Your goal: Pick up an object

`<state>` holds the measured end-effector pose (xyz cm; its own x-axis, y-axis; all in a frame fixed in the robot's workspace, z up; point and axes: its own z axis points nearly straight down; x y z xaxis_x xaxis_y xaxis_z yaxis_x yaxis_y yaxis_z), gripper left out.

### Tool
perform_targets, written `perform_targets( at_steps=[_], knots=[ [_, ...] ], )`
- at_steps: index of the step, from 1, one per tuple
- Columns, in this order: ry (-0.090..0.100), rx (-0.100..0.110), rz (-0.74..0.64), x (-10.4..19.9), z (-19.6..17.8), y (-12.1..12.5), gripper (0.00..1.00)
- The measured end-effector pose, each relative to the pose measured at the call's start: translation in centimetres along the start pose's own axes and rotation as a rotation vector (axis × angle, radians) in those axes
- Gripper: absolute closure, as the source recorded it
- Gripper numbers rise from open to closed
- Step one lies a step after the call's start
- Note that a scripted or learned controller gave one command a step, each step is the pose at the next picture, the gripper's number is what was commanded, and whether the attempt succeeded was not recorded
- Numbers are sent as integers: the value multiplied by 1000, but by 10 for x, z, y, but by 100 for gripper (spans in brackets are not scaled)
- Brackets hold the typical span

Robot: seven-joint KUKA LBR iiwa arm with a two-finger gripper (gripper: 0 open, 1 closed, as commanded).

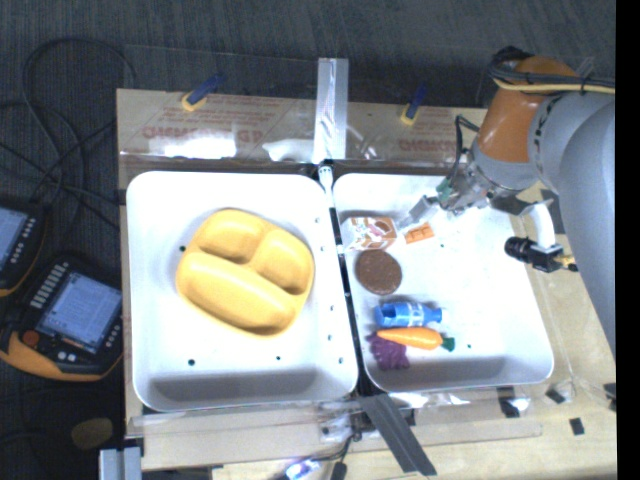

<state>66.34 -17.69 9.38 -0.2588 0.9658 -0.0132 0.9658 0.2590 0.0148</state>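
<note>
Bench, two white bins (145, 268) | tool (425, 211) grip unclear, beside orange piece (420, 233) | yellow loaf (245, 270) left bin

You're looking down at a slant from one fixed cam above the surface (140, 118), w/ both white bins (160, 368) in frame, mid-distance, arm (560, 128) entering at right.

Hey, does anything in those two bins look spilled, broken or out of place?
Nothing stands out. The yellow bread loaf lies alone in the left bin; the carrot, blue bottle and brown disc sit intact.
</note>
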Motion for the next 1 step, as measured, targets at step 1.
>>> perform_targets(
  at_steps=[1],
  knots=[
    [-2, 1, -11, 4, 0, -3, 0]
  ],
)
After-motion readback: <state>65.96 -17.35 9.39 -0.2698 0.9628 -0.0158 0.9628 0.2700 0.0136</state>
